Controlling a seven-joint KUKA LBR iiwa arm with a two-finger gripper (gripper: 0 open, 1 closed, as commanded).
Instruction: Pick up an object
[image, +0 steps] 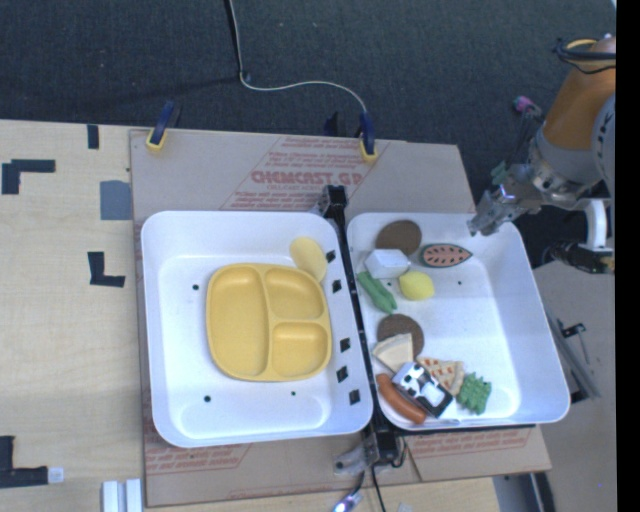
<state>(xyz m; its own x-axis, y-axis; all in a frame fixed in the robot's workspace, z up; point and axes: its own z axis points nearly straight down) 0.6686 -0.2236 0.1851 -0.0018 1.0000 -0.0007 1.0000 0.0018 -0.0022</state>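
My gripper (487, 221) hangs at the far right corner of the right bin (520, 300), just outside its rim, with nothing visible between its fingers. Inside that bin lie several toy foods. A brown round patty (399, 236) and an oval steak piece (446, 255) are nearest the gripper. Then come a white block (387, 264), a yellow lemon (417, 286) and a green pod (377, 291). Toward the front sit a second brown patty (401, 327), a cheese wedge (395, 353), a pizza slice (447, 372), a black-and-white piece (421, 386), a hot dog (402, 403) and green broccoli (474, 393).
The left bin (170, 300) holds a yellow divided plate (267, 322) and a pale yellow banana piece (309, 257) by the divider. Black clips run along the seam between the bins (341, 300). Cardboard underlies both bins, and a cable loops behind them.
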